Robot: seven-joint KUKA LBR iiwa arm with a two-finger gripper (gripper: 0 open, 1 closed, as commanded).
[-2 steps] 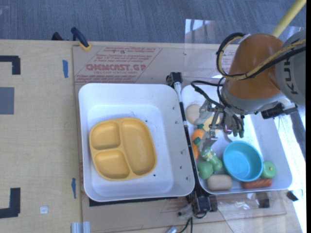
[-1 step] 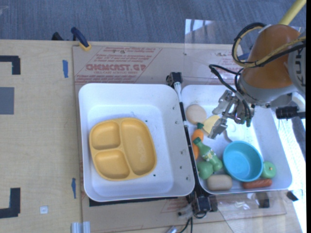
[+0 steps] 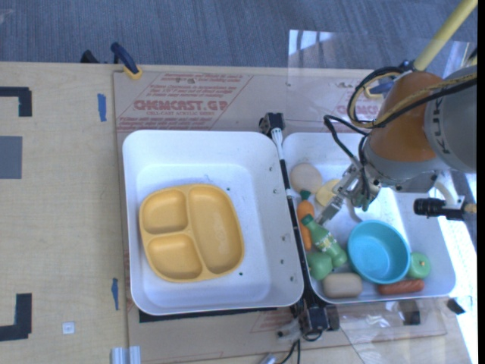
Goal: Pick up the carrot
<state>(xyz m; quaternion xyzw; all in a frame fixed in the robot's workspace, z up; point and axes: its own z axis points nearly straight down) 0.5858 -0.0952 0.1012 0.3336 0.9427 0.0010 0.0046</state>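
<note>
Yellow tray in L bin; carrot, blue bowl in R bin.

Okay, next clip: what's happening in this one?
A grey arm with an orange band reaches into the right white bin, its pincer low beside the small orange carrot at the bin's left wall. Nothing shows between its fingers. The yellow divided plate sits in the left white bin.

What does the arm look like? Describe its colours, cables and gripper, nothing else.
The arm is grey, with a broad orange band above the wrist. Black cables loop loosely beside the band. The gripper is a small metallic grey unit with slim parts. No markings are legible.
</note>
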